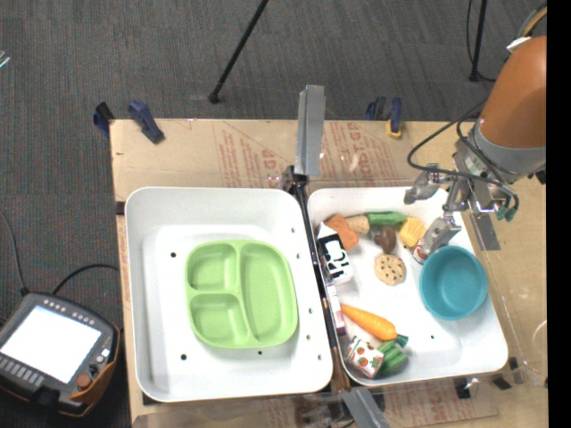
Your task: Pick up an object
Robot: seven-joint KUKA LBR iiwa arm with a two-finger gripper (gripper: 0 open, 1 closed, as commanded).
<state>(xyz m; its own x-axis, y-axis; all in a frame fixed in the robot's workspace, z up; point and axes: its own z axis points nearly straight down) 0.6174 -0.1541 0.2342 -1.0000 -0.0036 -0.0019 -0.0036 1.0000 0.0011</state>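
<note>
The right bin (482, 350) holds a teal bowl (453, 282), a carrot (368, 321), a round cookie (389, 269), a black-and-white box (335, 257), a yellow piece (410, 232), a green vegetable (385, 218), a brown piece (384, 238) and an orange piece (343, 230). My gripper (438, 237) hangs over the bin's back right part. It is just past the bowl's far-left rim and right of the yellow piece. I see nothing held in it.
A green divided plate (241, 292) lies in the left bin (143, 328). A small strawberry-print box (360, 355) and a green toy (393, 358) sit at the right bin's front. A grey upright post (310, 136) stands behind the bins' shared wall.
</note>
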